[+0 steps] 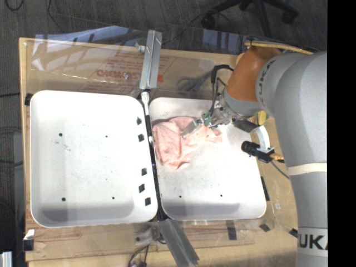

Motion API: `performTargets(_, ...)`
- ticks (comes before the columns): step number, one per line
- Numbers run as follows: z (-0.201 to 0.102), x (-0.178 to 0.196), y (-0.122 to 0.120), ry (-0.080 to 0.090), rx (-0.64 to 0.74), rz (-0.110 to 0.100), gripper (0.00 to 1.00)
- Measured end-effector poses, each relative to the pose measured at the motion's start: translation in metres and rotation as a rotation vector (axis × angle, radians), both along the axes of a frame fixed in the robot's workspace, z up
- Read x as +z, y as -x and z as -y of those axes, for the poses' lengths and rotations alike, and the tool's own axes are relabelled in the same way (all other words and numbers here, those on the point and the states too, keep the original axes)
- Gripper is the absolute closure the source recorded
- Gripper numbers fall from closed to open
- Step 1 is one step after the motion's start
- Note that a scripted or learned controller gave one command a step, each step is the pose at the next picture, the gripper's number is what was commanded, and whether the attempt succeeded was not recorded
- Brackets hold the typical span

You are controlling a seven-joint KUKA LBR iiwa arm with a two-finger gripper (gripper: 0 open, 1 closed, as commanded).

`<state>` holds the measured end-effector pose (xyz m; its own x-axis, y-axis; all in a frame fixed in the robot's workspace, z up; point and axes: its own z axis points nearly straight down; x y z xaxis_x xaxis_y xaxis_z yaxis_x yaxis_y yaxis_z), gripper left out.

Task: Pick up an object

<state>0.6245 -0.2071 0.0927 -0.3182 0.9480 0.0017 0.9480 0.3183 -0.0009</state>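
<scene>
**Operator:** Gripper (196, 127) status and position?

**Technician:** Located in the right bin (245, 204), in the upper half, reaching in from the right. A metal finger (191, 128) slants down to the left and its tip lies on the pink cloth (173, 142). Jaw opening: cannot be determined from this angle, because the wrist and a small green part hide the finger bases. Whether any cloth is pinched between the fingers also cannot be determined.

**Operator:** Location of the pink cloth?

**Technician:** Upper left area of the right bin, close to the divider between the two bins. It lies crumpled on the bin floor, with a thinner fold running right, under the gripper. The main bulk sits to the left of and below the fingertip.

**Operator:** Arm configuration?

**Technician:** The grey arm (300, 121) covers the right edge of the bench (33, 54). The orange band (245, 79) sits above the far right corner of the right bin.

**Operator:** Other items?

**Technician:** The left bin (50, 204) is next to the right bin, touching it along the divider. A sheet of clear plastic film (83, 54) lies on the bench behind both bins.
</scene>
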Motion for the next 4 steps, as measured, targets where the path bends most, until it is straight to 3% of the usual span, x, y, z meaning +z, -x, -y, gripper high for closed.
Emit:
performTargets(3, 0.000, 0.000, 0.000, 0.000, 0.000, 0.000, 0.00)
performTargets(4, -0.057, -0.001, 0.004, 0.000, 0.105, -0.001, 0.00)
